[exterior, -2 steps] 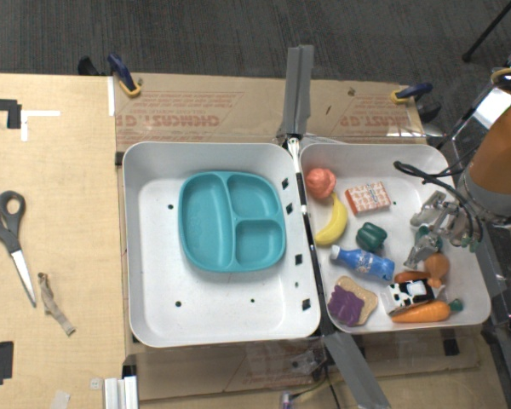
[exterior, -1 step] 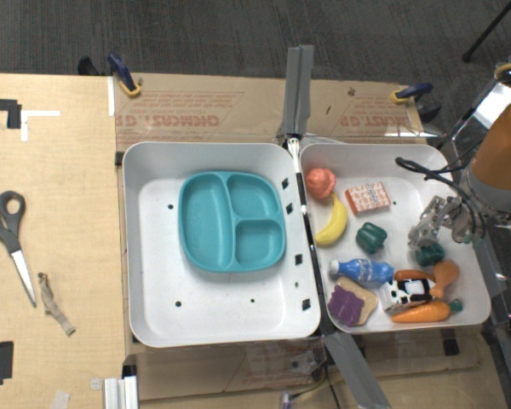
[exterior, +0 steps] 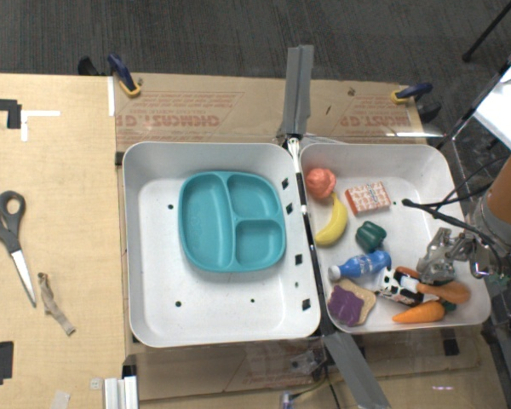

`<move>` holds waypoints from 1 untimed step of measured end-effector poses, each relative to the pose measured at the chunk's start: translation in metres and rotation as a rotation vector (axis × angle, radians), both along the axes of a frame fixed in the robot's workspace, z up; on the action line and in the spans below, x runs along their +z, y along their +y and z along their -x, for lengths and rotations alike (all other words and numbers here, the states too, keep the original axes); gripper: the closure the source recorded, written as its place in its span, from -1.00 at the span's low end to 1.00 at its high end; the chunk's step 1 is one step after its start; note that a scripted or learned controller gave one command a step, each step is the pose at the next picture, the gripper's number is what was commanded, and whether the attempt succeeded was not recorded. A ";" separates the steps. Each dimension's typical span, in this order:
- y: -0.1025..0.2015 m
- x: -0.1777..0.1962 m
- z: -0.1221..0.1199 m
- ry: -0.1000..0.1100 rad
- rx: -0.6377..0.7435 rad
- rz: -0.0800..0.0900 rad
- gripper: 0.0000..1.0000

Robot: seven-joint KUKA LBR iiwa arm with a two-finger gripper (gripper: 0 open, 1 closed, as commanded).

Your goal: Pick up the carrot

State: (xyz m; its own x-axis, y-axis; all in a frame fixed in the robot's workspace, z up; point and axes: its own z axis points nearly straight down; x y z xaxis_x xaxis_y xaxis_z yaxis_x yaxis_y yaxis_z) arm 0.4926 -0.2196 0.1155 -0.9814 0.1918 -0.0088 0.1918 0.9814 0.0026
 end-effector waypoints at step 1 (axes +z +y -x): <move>-0.002 0.028 0.013 0.005 0.334 0.003 1.00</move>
State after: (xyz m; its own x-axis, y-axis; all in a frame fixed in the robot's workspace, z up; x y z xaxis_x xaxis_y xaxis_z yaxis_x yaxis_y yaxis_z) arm 0.4792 -0.2214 0.1439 -0.9901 -0.1405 -0.0039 -0.1405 0.9901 -0.0002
